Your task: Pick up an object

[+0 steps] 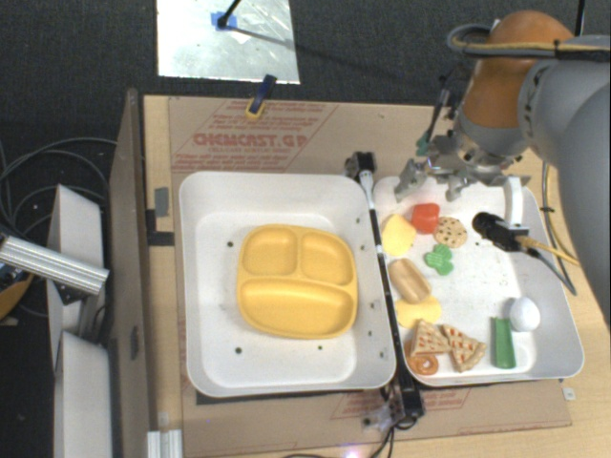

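The right bin [549, 346] holds several toy foods: a red piece [425, 215], a cookie [450, 231], a yellow lump [398, 236], a green clover shape [440, 260], a hot dog bun [409, 278], two pizza slices [449, 342], a green block [502, 342] and a white egg [523, 313]. My gripper [431, 181] hangs over the far end of this bin, just behind the red piece. Its fingers stand open with nothing between them.
In the left bin [205, 256] lies a yellow divided plate [291, 280]. A raised rim [377, 256] separates the two bins. The grey arm [563, 93] comes in from the upper right, over the right bin's far corner.
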Motion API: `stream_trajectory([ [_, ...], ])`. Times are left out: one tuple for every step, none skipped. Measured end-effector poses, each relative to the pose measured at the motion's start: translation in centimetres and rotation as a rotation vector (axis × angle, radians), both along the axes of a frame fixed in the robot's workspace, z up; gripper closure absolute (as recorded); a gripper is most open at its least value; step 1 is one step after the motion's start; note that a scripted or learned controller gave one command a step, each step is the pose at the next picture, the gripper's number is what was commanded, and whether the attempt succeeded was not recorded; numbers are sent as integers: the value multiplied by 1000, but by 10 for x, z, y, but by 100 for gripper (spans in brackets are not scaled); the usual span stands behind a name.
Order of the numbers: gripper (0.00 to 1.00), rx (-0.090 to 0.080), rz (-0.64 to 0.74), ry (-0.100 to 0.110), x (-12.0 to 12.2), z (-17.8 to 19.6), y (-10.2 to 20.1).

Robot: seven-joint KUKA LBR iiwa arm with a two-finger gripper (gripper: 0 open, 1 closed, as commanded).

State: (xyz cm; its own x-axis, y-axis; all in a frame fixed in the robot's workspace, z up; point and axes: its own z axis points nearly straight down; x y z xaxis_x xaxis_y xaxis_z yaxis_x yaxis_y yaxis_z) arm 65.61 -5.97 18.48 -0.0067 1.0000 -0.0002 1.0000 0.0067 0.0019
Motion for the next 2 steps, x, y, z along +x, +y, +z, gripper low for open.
stream_trajectory([
  [0,-1,-7,0,13,-72,-34],
  [0,-1,-6,-1,13,-97,-43],
])
